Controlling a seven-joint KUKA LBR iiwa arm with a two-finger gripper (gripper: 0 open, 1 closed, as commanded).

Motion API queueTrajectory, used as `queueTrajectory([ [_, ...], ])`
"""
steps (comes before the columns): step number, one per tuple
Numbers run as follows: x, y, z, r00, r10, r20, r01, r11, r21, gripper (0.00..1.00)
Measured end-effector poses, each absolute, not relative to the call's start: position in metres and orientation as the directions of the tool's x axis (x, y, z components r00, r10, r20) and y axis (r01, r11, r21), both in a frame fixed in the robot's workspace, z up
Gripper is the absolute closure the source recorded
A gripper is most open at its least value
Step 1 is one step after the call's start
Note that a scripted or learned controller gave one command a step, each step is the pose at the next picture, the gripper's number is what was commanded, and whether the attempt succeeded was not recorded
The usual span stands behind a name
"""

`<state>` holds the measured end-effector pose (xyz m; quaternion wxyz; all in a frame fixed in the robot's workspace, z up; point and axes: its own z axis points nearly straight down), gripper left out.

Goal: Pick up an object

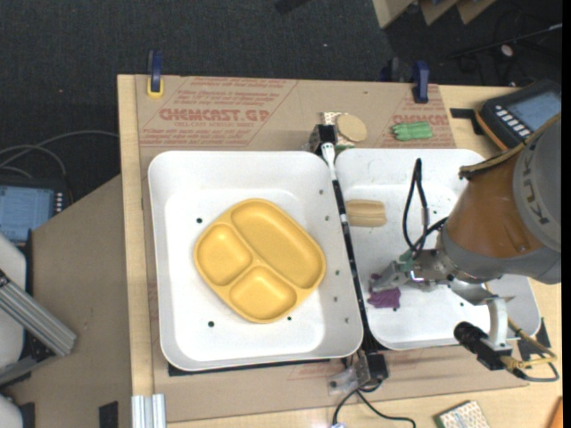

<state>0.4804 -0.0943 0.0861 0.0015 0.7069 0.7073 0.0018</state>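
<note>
Maybe the purple toy (385, 290) could be bumped away, since the gripper (406, 270) is low beside it; its state cannot be told.

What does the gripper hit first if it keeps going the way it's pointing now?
Probably the purple object. The gripper reaches leftward and down into the right bin, and the purple piece lies right at its tip. Height above it is unclear from this slanted view; past it comes the bin floor.
</note>
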Motion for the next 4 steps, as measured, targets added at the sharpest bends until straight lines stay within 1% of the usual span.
queueTrajectory([
  [1, 0.48, -0.095, 0.086, -0.001, 1.0, 0.001, 1.0, 0.001, 0.004, 0.0],
  [2, 0.484, -0.159, 0.086, 0.004, 1.0, -0.003, 1.0, -0.004, 0.005, 0.0],
  [3, 0.485, -0.156, 0.097, 0.002, 1.0, -0.003, 1.0, -0.001, 0.009, 1.0],
  [4, 0.568, -0.153, 0.084, -0.005, 1.0, -0.002, 1.0, 0.005, 0.007, 1.0],
])
